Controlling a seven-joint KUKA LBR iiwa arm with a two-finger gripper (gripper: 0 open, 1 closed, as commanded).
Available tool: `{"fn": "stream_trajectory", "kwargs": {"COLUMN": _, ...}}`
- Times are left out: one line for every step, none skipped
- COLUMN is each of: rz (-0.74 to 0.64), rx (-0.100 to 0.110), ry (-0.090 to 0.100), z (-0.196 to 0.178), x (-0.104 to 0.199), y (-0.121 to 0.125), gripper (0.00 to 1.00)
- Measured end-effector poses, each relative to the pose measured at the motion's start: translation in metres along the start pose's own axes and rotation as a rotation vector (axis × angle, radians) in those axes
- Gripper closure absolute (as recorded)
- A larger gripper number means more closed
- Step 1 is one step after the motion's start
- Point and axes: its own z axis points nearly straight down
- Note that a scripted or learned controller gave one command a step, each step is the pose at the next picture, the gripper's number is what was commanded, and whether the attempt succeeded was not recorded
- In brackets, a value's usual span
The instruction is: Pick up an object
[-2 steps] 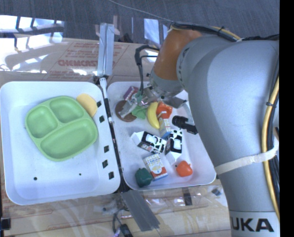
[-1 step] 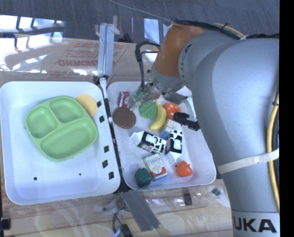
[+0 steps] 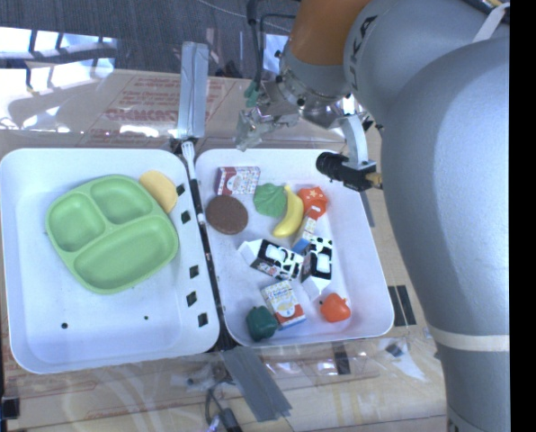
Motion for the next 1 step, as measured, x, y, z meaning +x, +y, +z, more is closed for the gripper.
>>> {"fn": "stream_trajectory", "kwargs": {"rz": -0.391, "rx": 0.013, "ry": 0.007, "z": 0.084, "x": -0.0547, "y": -0.0219, "gripper": 1.0}}
